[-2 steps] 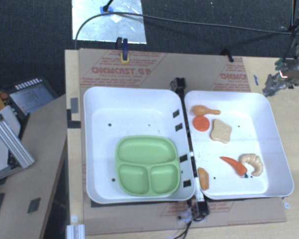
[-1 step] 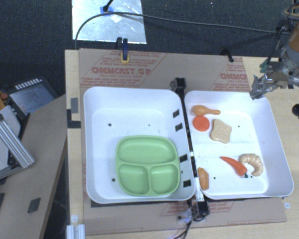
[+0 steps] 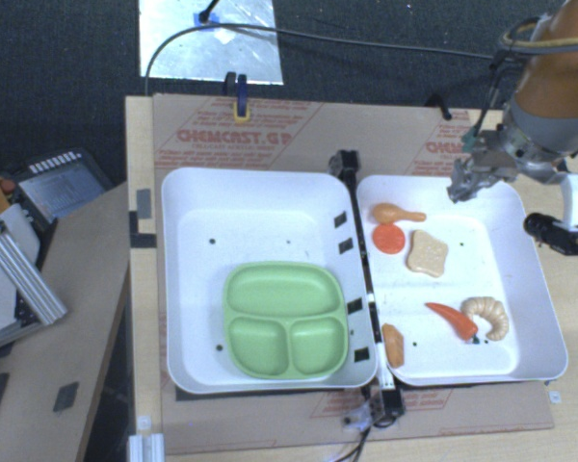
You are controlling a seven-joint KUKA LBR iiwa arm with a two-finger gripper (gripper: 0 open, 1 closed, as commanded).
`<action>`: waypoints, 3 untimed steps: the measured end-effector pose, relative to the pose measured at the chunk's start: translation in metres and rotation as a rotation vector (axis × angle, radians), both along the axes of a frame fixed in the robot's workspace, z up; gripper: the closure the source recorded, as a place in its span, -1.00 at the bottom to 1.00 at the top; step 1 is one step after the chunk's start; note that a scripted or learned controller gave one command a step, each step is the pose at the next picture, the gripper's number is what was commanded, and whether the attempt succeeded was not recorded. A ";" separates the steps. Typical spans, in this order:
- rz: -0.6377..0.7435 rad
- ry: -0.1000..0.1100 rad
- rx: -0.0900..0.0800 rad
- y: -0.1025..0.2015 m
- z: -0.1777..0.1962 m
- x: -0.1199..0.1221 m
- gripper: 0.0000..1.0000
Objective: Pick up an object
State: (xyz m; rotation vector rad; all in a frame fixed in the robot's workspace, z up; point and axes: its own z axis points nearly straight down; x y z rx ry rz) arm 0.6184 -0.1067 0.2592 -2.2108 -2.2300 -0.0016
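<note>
Drumstick [image 3: 397, 215] waits below-left of the pincer [image 3: 465, 185], hovering, grip state unclear; approach step, descent probably next.

You have a divided tray [image 3: 285, 320] in the left bin [image 3: 188, 200]; in the right bin [image 3: 535, 301], a cracker [image 3: 428, 255] sits behind a shrimp [image 3: 488, 317] and a pepper [image 3: 452, 320]

A dark carpeted floor [image 3: 58, 56] lies behind the table [image 3: 140, 287], which is pale wood with a brown printed cardboard sheet [image 3: 299, 128] spread over it. A shiny metal plate [image 3: 210, 27] lies on the floor, and a black cable [image 3: 366, 38] runs across. A metal rail [image 3: 19, 268] slants at left.
</note>
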 end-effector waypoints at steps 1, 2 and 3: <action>0.000 -0.002 -0.001 0.049 0.005 -0.003 1.00; 0.000 -0.001 0.000 0.096 0.006 -0.010 1.00; 0.001 -0.003 0.000 0.147 0.006 -0.006 1.00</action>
